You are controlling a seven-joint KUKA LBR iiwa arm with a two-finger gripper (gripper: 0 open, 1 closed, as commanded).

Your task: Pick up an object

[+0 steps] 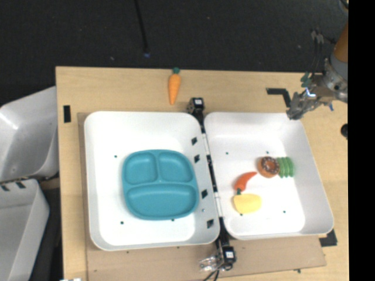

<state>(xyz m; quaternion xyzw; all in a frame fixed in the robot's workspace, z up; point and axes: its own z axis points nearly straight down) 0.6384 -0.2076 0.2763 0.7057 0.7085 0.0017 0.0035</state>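
Observation:
The right bin (304,215) holds a small group of toy foods. A brown round piece (269,166) touches a green ridged piece (286,167). Just below them lie a red chili pepper (245,180) and a yellow piece (247,203). My gripper (297,106) hangs over the far right corner of that bin, well apart from the toys, with nothing seen in it. The arm's wrist (334,84) enters from the right edge.
The left bin (96,215) carries a blue divided plate (159,184). An orange toy carrot (174,86) lies on the wooden bench (117,86) behind the bins. Black clips (196,105) mark the seam between the bins. A white box (23,139) stands at the left.

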